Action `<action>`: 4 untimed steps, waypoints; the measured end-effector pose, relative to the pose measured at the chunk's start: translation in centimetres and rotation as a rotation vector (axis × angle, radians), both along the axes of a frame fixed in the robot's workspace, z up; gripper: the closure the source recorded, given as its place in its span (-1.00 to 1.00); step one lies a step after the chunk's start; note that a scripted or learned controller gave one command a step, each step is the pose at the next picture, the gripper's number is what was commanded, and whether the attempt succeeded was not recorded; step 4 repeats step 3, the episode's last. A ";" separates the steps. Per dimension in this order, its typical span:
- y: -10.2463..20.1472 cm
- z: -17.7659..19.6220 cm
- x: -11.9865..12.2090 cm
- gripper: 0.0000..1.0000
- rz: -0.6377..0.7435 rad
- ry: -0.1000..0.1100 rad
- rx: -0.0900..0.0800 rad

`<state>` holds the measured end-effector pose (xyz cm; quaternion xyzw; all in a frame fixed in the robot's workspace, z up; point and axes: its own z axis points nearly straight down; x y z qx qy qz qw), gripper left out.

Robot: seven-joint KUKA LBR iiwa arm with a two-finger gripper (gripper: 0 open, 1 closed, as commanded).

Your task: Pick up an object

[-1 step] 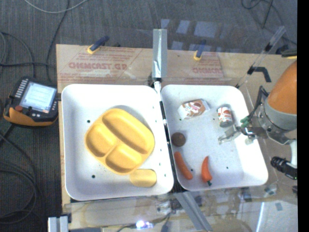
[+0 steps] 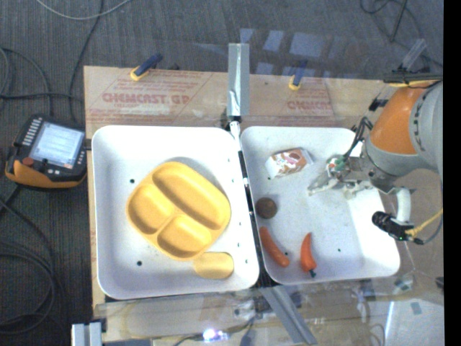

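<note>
On the bench, the right bin (image 2: pixel 374 262) holds every item loose; the gripper (image 2: pixel 325 182) hovers, apparently open and empty, so picking remains.

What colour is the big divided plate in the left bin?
Yellow, a warm golden shade. The divided plate shows best in the camera view, lying in the left bin.

KUKA iiwa arm (image 2: pixel 421 139): rounded grey casing with 1 broad orange band (image 2: pixel 398 125) above the wrist. Pale metallic two-finger gripper (image 2: pixel 320 184) with slim light-coloured fingers. Thin dark cable beside the wrist; small black fitting (image 2: pixel 390 225) with a yellow lead below.
</note>
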<state>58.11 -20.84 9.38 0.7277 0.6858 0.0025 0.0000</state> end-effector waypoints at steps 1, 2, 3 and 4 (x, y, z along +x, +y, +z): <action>0.4 -0.3 4.5 -1.00 -0.005 -0.007 -0.004; 0.1 0.6 4.5 1.00 -0.006 -0.007 -0.010; 6.2 11.4 8.7 1.00 -0.005 0.005 -0.007; 6.2 11.4 8.7 1.00 -0.005 0.005 -0.007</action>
